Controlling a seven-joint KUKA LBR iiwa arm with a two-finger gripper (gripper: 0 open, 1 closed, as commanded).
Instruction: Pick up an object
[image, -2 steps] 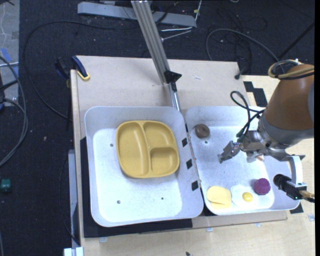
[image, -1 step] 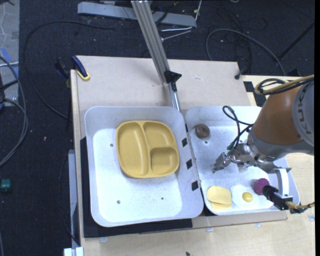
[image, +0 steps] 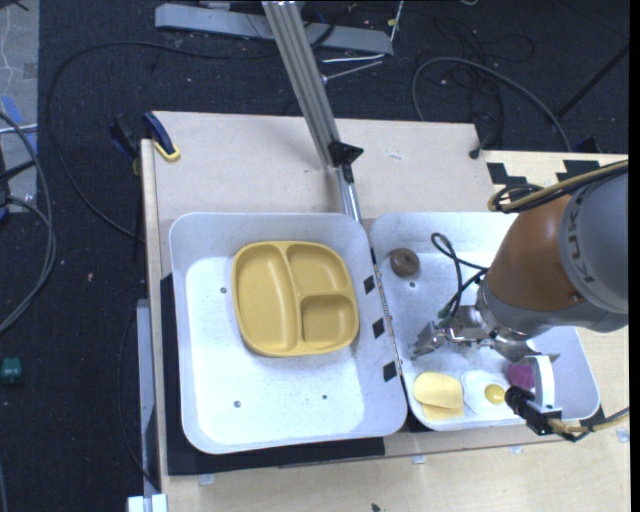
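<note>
We see the grey arm's pincer (image: 428, 340) low over the right white bin (image: 420, 232), near its left wall; whether it is released or clenched we cannot tell (the metal parts blur together). Just below it lie a pale yellow block (image: 438, 391) and a yellow round object (image: 492, 391). A small brown round object (image: 404, 262) sits further up. The left white bin (image: 200, 330) carries a yellow divided plastic tray (image: 295, 297).
</note>
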